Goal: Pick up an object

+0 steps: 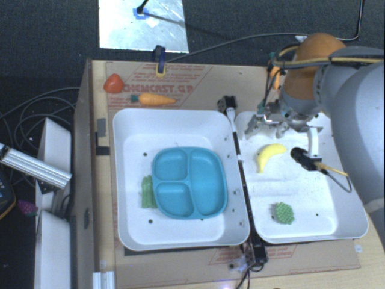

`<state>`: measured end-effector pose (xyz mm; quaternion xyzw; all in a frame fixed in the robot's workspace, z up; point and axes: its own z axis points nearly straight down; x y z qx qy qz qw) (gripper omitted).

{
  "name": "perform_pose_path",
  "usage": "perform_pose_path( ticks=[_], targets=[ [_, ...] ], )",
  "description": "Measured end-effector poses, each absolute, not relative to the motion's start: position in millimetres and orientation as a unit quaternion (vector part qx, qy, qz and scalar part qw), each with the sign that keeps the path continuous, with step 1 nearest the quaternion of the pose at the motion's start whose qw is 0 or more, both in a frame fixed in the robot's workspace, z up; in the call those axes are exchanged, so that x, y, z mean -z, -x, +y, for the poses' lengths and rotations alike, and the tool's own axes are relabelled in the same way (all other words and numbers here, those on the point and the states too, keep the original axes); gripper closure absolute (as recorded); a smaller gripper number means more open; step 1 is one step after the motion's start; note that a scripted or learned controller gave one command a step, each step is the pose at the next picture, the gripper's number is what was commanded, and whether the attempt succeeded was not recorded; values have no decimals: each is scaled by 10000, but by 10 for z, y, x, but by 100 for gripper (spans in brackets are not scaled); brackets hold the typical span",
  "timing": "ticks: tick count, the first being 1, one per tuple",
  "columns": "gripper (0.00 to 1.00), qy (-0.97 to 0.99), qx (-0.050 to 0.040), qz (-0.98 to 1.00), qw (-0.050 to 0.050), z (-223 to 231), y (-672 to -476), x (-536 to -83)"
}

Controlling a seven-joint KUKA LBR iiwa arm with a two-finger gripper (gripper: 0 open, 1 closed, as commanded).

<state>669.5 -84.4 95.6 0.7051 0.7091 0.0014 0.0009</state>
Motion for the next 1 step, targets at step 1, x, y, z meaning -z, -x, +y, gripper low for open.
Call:
perform_pose_path(
  ticks=[1],
  targets=[
    [0,-7066,-1,7076,3,-851,-6199,-842]
  ],
)
